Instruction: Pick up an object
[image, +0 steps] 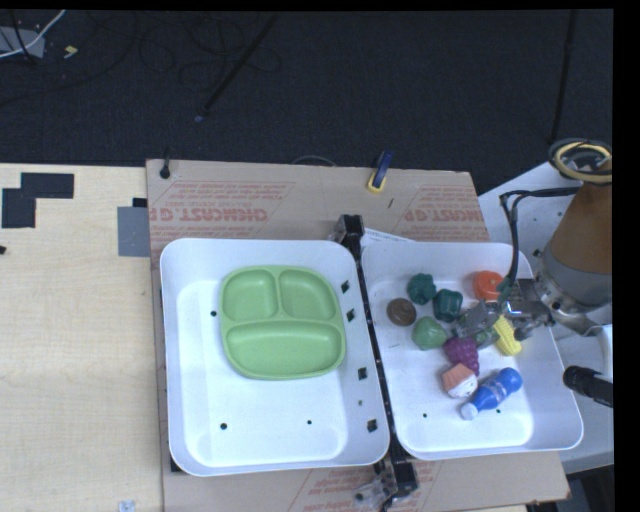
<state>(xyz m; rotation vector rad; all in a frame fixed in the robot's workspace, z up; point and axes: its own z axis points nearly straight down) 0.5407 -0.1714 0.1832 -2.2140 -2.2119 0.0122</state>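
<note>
Dark carpet with loose cables lies behind a pale wooden surface (70, 330) carrying two shallow white bins side by side on a sheet of printed cardboard (300, 205). Low in the right bin (540, 430), toward its far right side, the grey jaws (490, 318) reach in from the arm (585, 240) at the right edge; whether they are parted or closed cannot be told, since the metal parts blur into the toys around them, and nothing is clearly seen between them. Just beside the jaws lie a yellow piece (508, 338), an orange ball (487, 284) toward the far wall, and a purple bunch of grapes (462, 352) on the near side. Further left sit two dark teal toys (434, 295), a light green one (430, 333) and a brown ball (401, 312). Nearer the front wall are a small red and white block (458, 379) and a blue bottle (494, 391) lying on its side, touching each other. Well apart, the left bin (200, 430) holds a green divided plate (281, 322) resting flat toward its far right corner. A blue and yellow clamp (379, 172) sits at the far edge of the cardboard
</note>
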